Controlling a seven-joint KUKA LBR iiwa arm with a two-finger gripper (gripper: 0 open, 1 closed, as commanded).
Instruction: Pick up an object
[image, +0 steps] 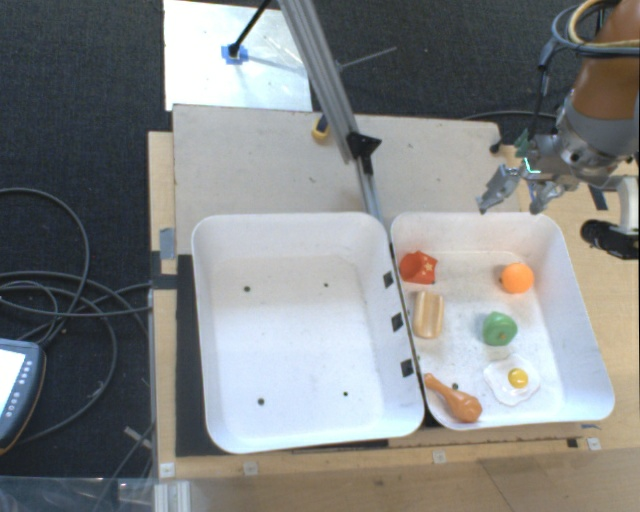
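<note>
- Two white bins sit side by side in the lower half of the frame: the left bin (290, 330) has nothing in it but small dark specks, and the right bin (575, 300) holds all six objects.
- The arm (605, 90) enters at the upper right of the frame, its orange band above the grey wrist.
- The gripper (516, 189) hangs above the top rim of the right bin, just outside it, with its two fingers spread apart and nothing between them.
- The relation that matters: every candidate lies below the gripper in the frame. The nearest is the orange ball (516, 278), almost straight down from the fingers, near the bin's upper right. It looks the likeliest pick, being round and standing clear of its neighbours.
- Count: one of each thing, six in all.
- The drumstick (453, 397) lies at the bin's lower left, its long axis slanting from upper left to lower right.
- The bread-coloured block (428, 314) lies beside the dividing wall, its long axis running up and down the frame.
- The fried egg (513, 381) lies flat at the lower right and would likely be hard to grip.
- The red piece (418, 266) sits at the bin's upper left.
- The green piece (498, 328) sits between ball and egg.
</note>
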